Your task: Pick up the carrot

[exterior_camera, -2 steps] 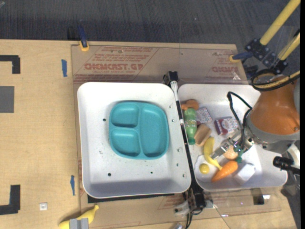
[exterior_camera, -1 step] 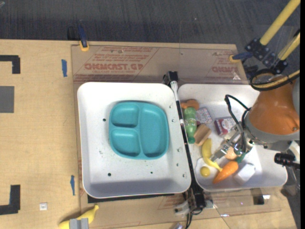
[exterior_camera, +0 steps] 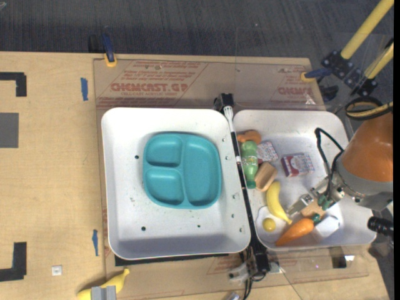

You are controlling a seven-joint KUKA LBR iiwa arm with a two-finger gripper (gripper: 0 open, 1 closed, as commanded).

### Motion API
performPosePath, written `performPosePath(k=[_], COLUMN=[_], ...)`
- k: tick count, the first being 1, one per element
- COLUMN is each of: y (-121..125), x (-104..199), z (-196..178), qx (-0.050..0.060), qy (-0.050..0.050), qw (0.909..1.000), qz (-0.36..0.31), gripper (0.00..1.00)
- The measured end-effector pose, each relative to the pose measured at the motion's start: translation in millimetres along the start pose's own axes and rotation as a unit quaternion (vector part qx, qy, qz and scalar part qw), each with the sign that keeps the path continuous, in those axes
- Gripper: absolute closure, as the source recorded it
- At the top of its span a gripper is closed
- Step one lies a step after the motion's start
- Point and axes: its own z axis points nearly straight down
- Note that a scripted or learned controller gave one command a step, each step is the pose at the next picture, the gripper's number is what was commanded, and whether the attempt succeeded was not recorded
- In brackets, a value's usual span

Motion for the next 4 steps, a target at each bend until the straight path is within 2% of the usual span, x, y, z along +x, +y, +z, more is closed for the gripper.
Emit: performPosePath(k=[1, 2, 3, 4], y=[21, 28, 57, 29], x=[41, 53, 99, 55], z=[1, 1, -97, -36], qx=[0.003, 0.003, 0.000, 0.007], qy=[0.009, 0.008, 0.013, 0.020], qw=[0.9783, 0.9637, 0.9262, 0.9533], qz=[-0.207, -0.267, -0.377, -0.301], gripper=[0.00, 0.00, 0.00, 0.00])
